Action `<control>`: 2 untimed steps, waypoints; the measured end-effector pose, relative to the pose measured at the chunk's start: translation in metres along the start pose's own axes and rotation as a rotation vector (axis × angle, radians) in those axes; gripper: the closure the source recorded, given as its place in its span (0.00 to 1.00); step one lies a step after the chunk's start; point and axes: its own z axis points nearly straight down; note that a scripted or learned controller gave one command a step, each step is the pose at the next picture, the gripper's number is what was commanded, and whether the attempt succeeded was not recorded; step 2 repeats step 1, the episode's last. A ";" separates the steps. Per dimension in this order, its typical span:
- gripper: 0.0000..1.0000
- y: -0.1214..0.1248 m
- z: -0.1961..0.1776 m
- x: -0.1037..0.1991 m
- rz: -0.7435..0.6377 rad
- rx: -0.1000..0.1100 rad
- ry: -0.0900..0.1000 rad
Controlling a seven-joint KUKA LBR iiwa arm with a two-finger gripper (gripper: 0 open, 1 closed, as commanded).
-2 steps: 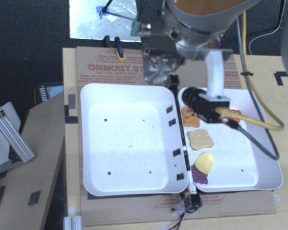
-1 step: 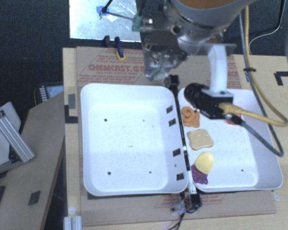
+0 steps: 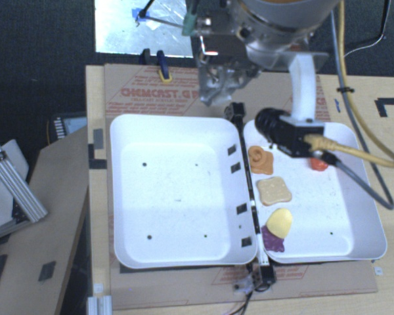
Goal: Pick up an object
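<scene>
The right bin (image 3: 361, 235) holds several small objects along its left side. An orange piece (image 3: 261, 159) lies at the back, a tan toast-like slice (image 3: 274, 190) sits in front of it, then a yellow lemon-shaped piece (image 3: 280, 222) and a purple piece (image 3: 273, 240) at the front corner. A small red object (image 3: 319, 164) lies farther right, partly behind a cable. My gripper (image 3: 215, 87) hangs as a blurred metal shape above the back edge of the bins, near the divider, apart from every object.
The left bin (image 3: 128, 195) lies to the left of the divider (image 3: 246, 182). A black unit (image 3: 284, 135) on a white post, with yellow and grey cables (image 3: 354, 153), reaches over the back of the right bin. Cardboard (image 3: 151, 90) lies under both bins.
</scene>
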 end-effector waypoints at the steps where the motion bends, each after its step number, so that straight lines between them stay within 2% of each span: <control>1: 0.00 0.000 0.000 0.000 0.000 0.001 0.000; 2: 0.00 0.000 0.000 0.000 0.000 0.001 0.000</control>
